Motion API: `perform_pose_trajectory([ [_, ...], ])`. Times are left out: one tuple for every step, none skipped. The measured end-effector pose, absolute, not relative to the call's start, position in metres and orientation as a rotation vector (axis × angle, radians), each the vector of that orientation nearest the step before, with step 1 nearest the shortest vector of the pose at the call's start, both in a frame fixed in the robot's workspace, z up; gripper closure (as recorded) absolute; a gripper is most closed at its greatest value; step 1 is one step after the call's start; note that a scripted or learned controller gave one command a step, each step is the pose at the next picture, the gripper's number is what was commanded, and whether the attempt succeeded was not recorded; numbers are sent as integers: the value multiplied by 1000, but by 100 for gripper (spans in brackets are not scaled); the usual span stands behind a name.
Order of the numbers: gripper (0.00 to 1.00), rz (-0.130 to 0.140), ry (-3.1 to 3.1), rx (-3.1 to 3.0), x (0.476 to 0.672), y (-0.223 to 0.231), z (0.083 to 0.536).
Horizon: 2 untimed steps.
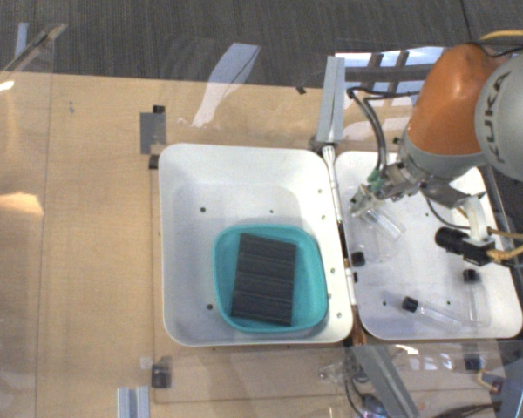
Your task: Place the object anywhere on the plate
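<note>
dark ribbed block (264,279) lying flat on the teal plate (311,273), plate at 6 o'clock in the left white bin (183,233), grey and orange arm (471,111) over the right bin (506,307) at its 11 o'clock corner, gripper (370,200) low there, cannot tell its state

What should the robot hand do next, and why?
Probably back away and stop: the dark ridged block already lies flat on the teal plate in the left bin, while the gripper hangs over the right bin.
</note>
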<state>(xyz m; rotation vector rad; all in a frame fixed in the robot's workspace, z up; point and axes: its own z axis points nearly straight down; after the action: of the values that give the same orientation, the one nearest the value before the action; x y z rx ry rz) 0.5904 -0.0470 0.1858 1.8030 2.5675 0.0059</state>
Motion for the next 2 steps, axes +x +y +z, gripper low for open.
perform_pose_trajectory([
  [100,6,2521,1870,501,14,185],
  [100,8,2595,1764,521,73,185],
])
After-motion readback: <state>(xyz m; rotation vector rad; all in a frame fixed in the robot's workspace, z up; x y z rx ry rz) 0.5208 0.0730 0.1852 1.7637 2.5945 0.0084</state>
